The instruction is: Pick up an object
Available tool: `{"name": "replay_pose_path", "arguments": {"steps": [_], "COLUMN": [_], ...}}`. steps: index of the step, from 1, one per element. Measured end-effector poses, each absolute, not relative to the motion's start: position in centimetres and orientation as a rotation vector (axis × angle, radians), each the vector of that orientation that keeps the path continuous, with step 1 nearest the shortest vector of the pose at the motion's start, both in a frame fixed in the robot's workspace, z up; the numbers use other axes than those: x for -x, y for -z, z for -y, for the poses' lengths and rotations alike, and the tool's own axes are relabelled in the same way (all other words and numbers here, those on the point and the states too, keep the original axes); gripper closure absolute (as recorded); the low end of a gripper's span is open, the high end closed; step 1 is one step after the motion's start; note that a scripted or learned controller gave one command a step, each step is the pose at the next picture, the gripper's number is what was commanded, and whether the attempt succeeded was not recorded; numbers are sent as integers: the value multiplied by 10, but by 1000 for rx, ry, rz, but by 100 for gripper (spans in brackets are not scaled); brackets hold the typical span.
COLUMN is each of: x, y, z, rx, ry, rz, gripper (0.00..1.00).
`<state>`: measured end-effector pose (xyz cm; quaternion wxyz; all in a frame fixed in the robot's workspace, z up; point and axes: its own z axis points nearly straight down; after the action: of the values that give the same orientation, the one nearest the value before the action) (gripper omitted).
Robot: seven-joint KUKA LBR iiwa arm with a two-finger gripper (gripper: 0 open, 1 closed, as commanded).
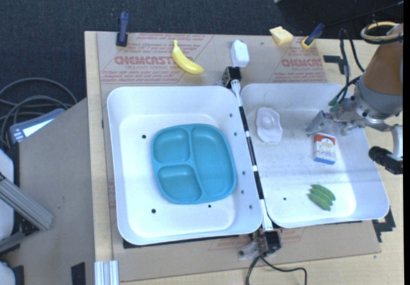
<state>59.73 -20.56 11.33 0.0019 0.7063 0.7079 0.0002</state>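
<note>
I see the gripper (328,122) just above the small carton (325,148) in the right bin (359,210), nothing visibly gripped; can't tell its opening. Carton looks light, stiff; I'd pinch its long sides. Arm covers the wrist, fingertips blur into shadow.

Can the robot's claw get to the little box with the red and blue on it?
Probably yes. The claw hangs just above the little box in the right bin, and nothing lies on the box. The white lump and green pod sit apart from it.
</note>
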Motion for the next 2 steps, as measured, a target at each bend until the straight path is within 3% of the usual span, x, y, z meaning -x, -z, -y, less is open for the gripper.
{"name": "replay_pose_path", "arguments": {"steps": [1, 2], "x": [-582, -583], "y": [-90, -101], "z": [185, 187], "rx": [-2210, -2204], "ry": [-4, -6], "rz": [-2211, -2206], "gripper": [0, 100]}}
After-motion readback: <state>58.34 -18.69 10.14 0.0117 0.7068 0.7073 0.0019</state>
